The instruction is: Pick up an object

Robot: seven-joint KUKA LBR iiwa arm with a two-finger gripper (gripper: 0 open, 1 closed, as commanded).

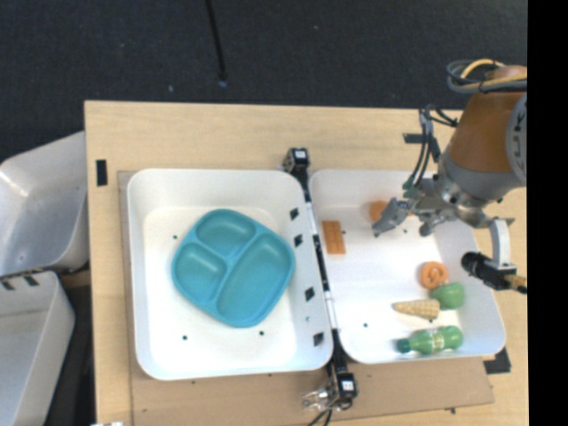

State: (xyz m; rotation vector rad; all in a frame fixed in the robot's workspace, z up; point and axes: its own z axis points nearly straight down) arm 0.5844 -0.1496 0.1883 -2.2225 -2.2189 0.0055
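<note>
Two white bins sit side by side on the wooden bench. Taking the right bin (355, 327) as the landmark: along its near edge lies a green bottle (430, 340), then a pale cone (417, 308), a green lump (449, 295) and an orange ball (433, 274). Nearer its left wall lies an orange block (334, 237). Farther back, the gripper (406, 217) hangs with fingers spread, holding nothing, just beside a small orange piece (378, 210). Left of it, a blue divided plate (232, 267) fills the left bin (151, 344).
</note>
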